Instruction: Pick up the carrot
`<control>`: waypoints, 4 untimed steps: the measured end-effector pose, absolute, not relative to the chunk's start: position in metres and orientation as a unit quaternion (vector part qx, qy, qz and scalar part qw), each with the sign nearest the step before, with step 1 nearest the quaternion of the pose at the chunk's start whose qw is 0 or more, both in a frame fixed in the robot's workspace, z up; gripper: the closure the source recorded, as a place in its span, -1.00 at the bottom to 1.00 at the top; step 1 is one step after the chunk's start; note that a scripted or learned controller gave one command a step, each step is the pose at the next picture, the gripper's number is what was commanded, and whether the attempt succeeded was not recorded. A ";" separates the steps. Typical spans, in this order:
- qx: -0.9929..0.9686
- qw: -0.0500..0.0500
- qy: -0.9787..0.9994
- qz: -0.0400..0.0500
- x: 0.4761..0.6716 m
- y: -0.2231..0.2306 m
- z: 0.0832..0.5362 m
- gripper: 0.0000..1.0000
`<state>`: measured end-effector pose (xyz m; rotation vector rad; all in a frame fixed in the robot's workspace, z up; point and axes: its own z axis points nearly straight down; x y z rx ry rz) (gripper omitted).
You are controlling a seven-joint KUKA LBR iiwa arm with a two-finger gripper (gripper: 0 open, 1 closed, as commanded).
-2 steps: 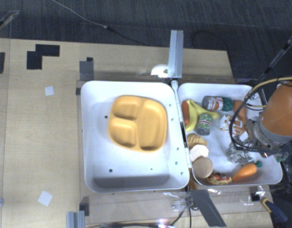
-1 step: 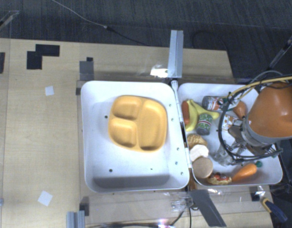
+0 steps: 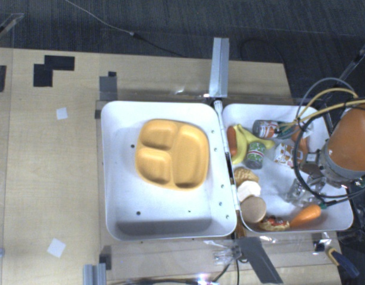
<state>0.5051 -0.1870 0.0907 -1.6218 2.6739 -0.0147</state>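
The carrot (image 3: 305, 215) is orange and lies on its side near the front edge of the right bin (image 3: 342, 218), its thick end pointing right. My gripper (image 3: 300, 192) hangs low in that bin, just behind the carrot and slightly to its left, under the arm's orange band (image 3: 352, 140). Cables partly cover the gripper. The carrot lies on the bin floor, apart from the gripper.
The right bin's left half is crowded: a banana (image 3: 247, 138), two cans (image 3: 266, 127) (image 3: 255, 155), a white packet (image 3: 283, 153), round bread-like pieces (image 3: 252, 208) and a flat red-yellow item (image 3: 274, 223) beside the carrot's tip. A yellow divided plate (image 3: 173, 153) lies in the left bin (image 3: 120, 218).
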 end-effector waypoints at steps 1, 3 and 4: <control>-0.487 0.006 0.873 -0.006 0.490 -0.200 0.178 1.00; -0.430 0.010 0.903 -0.012 0.496 -0.201 0.112 -1.00; -0.400 0.016 0.916 -0.022 0.503 -0.154 0.107 -1.00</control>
